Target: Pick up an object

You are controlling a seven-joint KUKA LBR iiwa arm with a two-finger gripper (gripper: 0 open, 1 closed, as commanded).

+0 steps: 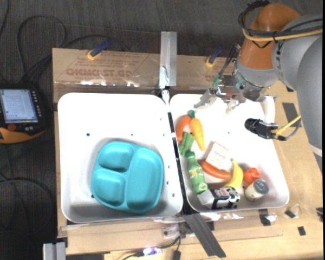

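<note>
The gripper [219,99] hangs over the far end of the right bin [271,161], fingers spread wide apart with nothing between them. The toy carrot [196,131] lies just below it, apart.

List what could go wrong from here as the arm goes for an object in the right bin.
1. The toys are packed tight: the carrot, green bottle and banana touch their neighbours, so the fingers may snag two things or slip off.
2. The gripper hangs over the right bin near its far wall, away from the pile, so a straight descent would likely close on nothing.
</note>
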